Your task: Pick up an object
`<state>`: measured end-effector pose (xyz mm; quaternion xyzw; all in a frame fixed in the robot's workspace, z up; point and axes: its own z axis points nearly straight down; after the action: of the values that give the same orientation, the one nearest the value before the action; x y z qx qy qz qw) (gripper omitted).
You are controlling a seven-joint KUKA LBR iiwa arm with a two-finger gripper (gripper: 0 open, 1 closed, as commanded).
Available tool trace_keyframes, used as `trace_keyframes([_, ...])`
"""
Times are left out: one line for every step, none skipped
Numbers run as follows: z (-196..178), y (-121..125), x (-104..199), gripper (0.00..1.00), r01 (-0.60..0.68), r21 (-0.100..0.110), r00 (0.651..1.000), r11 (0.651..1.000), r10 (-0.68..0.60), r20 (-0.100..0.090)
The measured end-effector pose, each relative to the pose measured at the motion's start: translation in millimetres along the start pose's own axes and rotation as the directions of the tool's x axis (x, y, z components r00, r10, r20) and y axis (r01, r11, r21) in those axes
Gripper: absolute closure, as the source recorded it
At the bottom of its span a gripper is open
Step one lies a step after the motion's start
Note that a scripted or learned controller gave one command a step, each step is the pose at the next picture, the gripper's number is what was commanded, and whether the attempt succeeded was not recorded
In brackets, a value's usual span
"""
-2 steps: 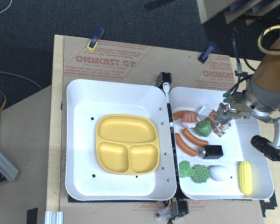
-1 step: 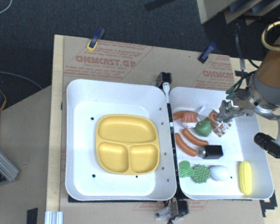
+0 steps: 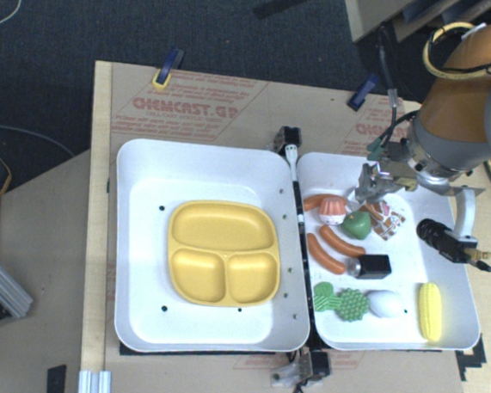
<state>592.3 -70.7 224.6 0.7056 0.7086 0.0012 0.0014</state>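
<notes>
A cardboard-topped bench [image 3: 237, 104] bears two white bins. The left bin [image 3: 130, 223] holds a yellow tray [image 3: 223, 251]. The gripper [image 3: 372, 193] hangs over the right bin's [image 3: 457, 328] far edge, above the green pepper [image 3: 357, 223]; its grip cannot be told.

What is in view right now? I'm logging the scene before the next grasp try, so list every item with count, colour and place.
Bins: 2, white, side by side on the bench.
Divided plate: 1, yellow, middle of left bin.
Sausages: 2, orange-red, left part of right bin.
Green pepper: 1, green, right bin, under the gripper.
Broccoli: 1, green, right bin's near edge.
Egg: 1, white, beside the broccoli.
Corn: 1, yellow, right bin's near right corner.
Black block: 1, black, right bin's middle.
Gripper: 1, grey, over right bin's far part.
</notes>
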Motion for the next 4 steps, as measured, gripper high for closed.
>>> trace_keyframes([8.2,29.5,44.1,1.0,0.0,-0.001,1.0,1.0,0.0,0.0])
trace_keyframes([9.3,27.7,31.8,1.0,-0.006,0.003,1.0,1.0,0.006,0.001])
trace_keyframes([5.8,29.4,43.3,1.0,-0.003,0.0,1.0,1.0,0.003,0.001])
trace_keyframes([0.5,35.3,40.6,1.0,-0.003,0.0,1.0,1.0,0.003,0.001])
